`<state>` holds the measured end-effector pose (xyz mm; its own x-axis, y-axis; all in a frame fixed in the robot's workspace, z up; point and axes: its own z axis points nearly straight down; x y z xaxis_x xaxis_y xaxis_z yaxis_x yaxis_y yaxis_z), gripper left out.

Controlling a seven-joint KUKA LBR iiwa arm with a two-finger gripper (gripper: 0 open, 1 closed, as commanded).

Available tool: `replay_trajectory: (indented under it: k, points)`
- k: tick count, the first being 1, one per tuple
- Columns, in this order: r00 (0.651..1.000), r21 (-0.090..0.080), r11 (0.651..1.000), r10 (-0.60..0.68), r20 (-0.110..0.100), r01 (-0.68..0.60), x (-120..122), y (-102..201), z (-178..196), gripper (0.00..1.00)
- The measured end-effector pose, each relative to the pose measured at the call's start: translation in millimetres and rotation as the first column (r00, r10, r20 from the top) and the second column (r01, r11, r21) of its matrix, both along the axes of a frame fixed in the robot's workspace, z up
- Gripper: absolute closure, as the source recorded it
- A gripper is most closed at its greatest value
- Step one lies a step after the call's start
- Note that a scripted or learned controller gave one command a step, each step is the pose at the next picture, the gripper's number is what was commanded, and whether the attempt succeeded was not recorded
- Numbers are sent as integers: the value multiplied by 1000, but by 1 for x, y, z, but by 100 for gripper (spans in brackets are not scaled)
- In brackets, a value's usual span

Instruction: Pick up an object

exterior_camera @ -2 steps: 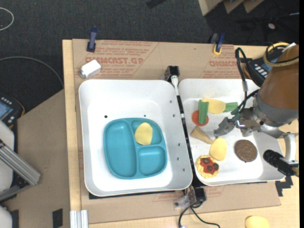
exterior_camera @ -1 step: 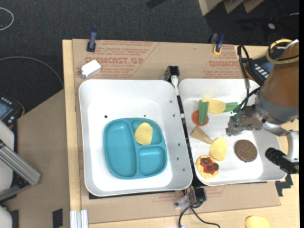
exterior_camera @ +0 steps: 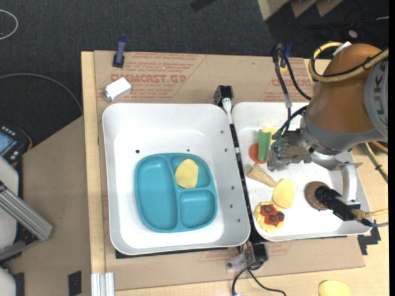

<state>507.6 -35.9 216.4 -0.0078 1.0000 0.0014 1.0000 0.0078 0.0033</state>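
A: Right bin (exterior_camera: pixel 364 224): the gripper (exterior_camera: pixel 274 156) is low at its left edge, over a green piece (exterior_camera: pixel 265 143) and a red one (exterior_camera: pixel 254 152). Whether the jaws are open, I cannot tell.

B: Best to come straight down on one piece; the beige wedge (exterior_camera: pixel 262 176) and yellow lump (exterior_camera: pixel 284 193) lie near. Left bin (exterior_camera: pixel 117 165) carries a blue tray (exterior_camera: pixel 154 196), well apart.

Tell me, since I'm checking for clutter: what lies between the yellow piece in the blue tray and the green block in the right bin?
In the camera view, between the yellow piece and the green block lie bare white bin floor and the two bins' adjoining rims, with black clips.
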Motion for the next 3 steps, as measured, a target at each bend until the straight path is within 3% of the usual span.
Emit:
replay_trajectory:
  k: [1, 2, 3]
  points:
    - [1000, 2, 1000, -1, -9, 1, -30, 59, 4, 100]
    - [1000, 3, 1000, 1, 14, -1, -27, 107, 145, 100]
    - [1000, 0, 1000, -4, 2, 4, -28, 131, 166, 100]
